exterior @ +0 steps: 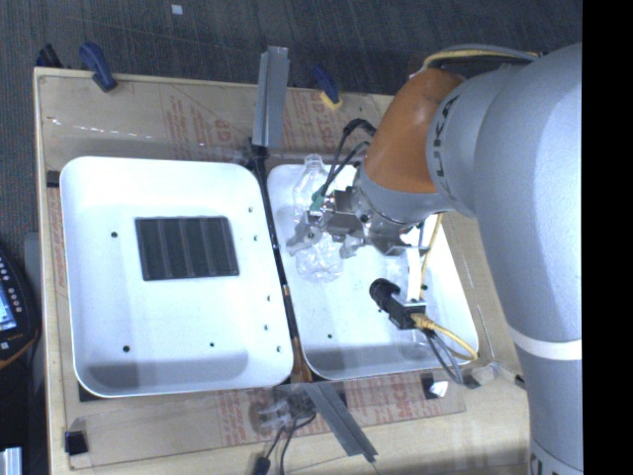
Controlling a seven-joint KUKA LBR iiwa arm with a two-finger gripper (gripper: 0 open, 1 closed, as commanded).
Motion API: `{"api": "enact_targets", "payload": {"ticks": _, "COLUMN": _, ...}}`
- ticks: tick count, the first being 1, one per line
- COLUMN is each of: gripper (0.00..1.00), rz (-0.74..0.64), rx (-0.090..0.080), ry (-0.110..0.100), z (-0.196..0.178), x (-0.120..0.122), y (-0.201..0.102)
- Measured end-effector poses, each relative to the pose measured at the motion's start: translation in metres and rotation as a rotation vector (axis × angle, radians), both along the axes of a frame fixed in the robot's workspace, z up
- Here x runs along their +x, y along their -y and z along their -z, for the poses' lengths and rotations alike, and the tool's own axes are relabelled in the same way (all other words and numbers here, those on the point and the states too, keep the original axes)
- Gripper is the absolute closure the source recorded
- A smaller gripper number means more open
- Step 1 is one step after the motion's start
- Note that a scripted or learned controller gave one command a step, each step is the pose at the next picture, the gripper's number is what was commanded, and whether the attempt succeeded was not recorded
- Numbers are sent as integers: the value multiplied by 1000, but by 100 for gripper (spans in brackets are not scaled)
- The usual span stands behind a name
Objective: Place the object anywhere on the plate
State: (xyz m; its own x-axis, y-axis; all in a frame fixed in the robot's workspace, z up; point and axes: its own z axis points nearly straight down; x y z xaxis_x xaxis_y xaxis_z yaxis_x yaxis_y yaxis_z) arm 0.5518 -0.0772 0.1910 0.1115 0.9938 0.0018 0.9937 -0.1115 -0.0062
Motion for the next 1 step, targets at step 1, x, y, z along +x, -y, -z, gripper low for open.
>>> {"api": "enact_targets", "payload": {"ticks": 1, "gripper": 100, "rz": -119, "rx": -2, "ry": 4, "z": 0, "x": 27, "y": -21}}
